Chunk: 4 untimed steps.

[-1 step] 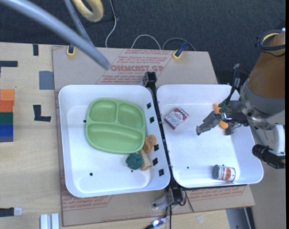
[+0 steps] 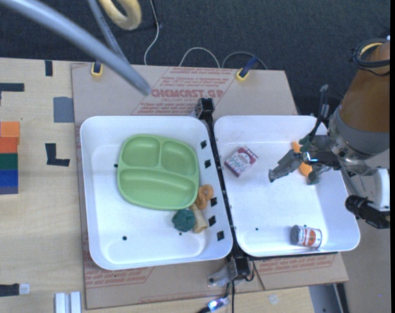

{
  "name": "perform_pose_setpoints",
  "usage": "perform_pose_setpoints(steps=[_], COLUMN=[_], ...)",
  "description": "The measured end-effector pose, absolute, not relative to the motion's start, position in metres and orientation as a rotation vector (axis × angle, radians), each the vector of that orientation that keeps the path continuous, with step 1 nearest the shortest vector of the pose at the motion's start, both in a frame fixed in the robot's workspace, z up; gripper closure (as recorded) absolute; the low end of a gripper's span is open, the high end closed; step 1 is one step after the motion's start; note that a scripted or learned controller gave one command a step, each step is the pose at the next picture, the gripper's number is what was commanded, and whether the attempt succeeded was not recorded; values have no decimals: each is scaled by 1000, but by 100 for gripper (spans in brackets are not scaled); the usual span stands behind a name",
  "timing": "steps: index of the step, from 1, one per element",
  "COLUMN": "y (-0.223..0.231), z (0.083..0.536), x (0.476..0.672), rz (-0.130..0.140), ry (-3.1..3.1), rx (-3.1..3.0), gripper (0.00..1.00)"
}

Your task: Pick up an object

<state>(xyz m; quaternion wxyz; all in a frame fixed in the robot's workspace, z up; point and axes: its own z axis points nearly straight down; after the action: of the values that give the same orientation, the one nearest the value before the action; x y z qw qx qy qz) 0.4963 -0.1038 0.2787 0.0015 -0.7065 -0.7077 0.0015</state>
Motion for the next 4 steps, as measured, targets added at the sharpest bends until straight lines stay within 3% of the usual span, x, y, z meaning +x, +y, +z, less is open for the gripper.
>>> perform_pose_setpoints(steps=[3,4], y=[-93,-93], z=[137,147], x=[502,502], rz=[10,11], ry=[-2216,-2216], rx=[-2214,-2212], gripper=[0,100])
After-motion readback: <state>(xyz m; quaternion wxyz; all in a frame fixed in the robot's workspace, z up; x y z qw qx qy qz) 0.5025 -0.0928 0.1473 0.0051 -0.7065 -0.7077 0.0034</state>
